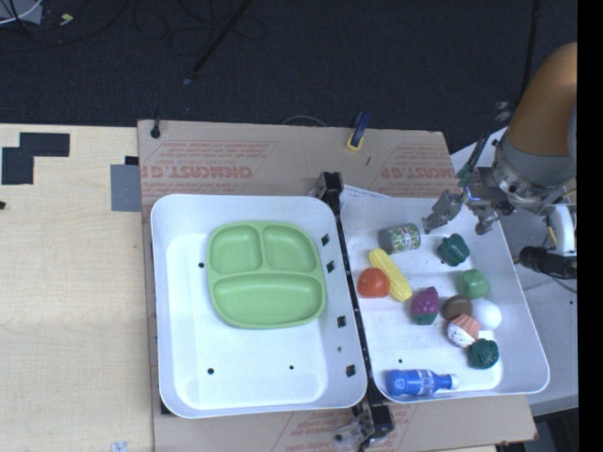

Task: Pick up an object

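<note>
The right bin [528, 347] holds several small toys. Among them are a small can [403, 238], a dark green pepper [453, 249], a yellow corn cob [389, 273], a red tomato [373, 282], a purple piece [424, 304], a light green piece [472, 282] and a blue bottle [419, 382]. My gripper [462, 218] hangs above the bin's far right part, just beyond the pepper and to the right of the can. It is open, its fingers are spread and nothing sits between them.
A green divided plate [267, 274] lies in the left bin [179, 347]. Brown, white and dark green toys [483, 353] cluster near the right bin's right wall. A blue-yellow clip [357, 133] sits on the cardboard behind the bins.
</note>
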Controlling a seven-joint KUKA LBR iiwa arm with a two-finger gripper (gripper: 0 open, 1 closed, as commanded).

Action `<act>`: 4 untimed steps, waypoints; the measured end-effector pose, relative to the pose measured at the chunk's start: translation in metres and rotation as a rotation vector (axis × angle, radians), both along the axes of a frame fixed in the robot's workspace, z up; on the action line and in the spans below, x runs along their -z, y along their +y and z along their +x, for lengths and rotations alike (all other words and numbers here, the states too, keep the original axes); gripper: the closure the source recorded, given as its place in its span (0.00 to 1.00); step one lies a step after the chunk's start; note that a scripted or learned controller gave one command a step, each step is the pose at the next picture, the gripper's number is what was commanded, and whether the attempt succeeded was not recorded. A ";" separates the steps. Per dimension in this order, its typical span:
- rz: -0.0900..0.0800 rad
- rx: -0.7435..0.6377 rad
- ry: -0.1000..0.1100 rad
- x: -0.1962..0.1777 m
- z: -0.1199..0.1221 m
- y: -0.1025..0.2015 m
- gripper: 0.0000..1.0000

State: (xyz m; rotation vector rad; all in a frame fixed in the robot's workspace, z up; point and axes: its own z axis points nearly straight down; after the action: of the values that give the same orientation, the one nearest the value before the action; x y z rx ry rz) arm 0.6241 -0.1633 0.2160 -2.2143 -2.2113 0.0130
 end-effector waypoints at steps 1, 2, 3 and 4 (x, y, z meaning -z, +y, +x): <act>-0.002 -0.002 -0.014 -0.008 0.003 0.000 0.00; -0.001 -0.003 -0.009 0.054 0.001 -0.001 0.00; 0.000 -0.003 -0.009 0.108 0.008 0.006 0.00; -0.002 -0.004 -0.011 0.130 0.008 0.007 0.00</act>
State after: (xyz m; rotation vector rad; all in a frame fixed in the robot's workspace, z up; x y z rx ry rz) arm 0.6316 -0.1558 0.0863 -2.2156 -2.2225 0.0034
